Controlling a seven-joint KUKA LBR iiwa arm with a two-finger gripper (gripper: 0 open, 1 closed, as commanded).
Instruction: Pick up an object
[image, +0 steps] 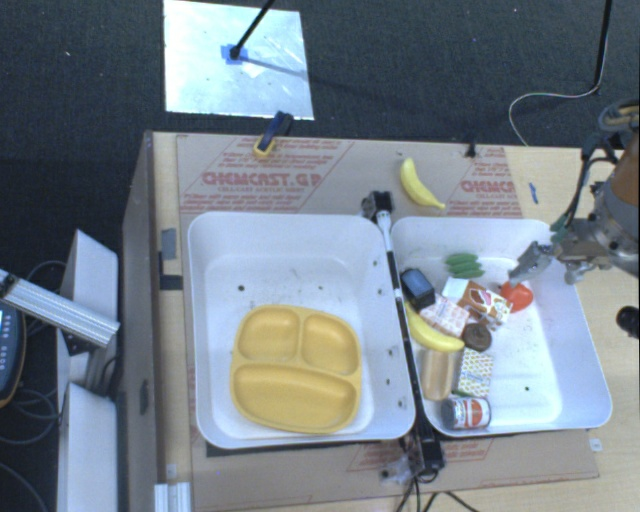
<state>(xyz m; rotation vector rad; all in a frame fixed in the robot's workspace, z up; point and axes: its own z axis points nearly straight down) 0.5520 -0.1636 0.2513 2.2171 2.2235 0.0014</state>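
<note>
claw (527, 262) of the grey arm hangs over the far right part of the right-hand shallow white bin (575, 345), reaching in from the counter's right edge. whether it is spread or closed i cannot tell from this slant, and nothing shows caught in it.

no single object is named by the task, so the likely pick is whatever lies closest. that looks to be the small red-orange rounded object (516, 295), which sits just below and beside the claw, near the bin's far right wall. just beside it, toward the bin's middle, lies a small printed red and white packet (485, 302). a green ribbed object (463, 264) rests near the bin's far wall. along the left wall are a black and blue rectangular device (417, 288), a yellow banana (434, 333), a tan cylinder (438, 370), and, at the near edge, a red and white tin can on its side (466, 411).

the left-hand white bin (215, 300) carries a yellow three-part plastic tray (296, 367). a second yellow banana (418, 185) lies on the counter beyond the bins.

by my reading the task is not done: everything rests in the bins, the lift is left to do.
</note>
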